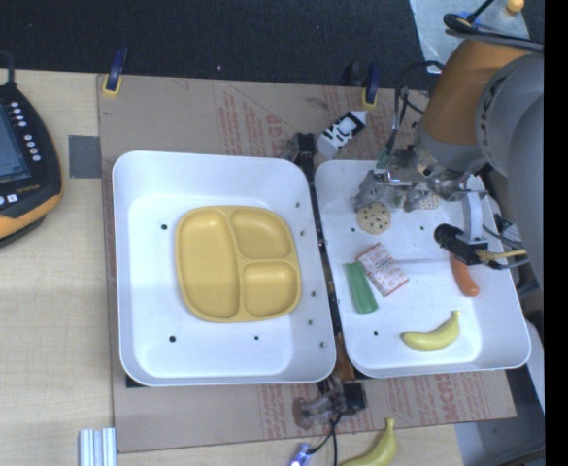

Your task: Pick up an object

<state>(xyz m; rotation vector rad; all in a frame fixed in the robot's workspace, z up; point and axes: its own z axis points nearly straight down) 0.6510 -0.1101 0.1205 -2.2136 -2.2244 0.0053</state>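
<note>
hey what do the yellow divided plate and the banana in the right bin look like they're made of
The yellow divided plate looks like molded plastic: even color, soft sheen, rounded compartment ridges. The banana in the right bin is probably a plastic toy, judging by its uniform, smooth yellow skin without blemishes, though real fruit cannot be ruled out at this distance.

Two bins sit side by side on the bench: the left bin (138, 260) holds a divided tray (237, 262) at its centre. In the right bin (497, 348), a cookie (373, 219) lies far left beneath the gripper (392, 188), a packet (383, 268) and bar (361, 287) mid-left, a banana (433, 334) nearest, a carrot (466, 278) right. A handheld console (7, 163) rests far left on the bench.
</note>
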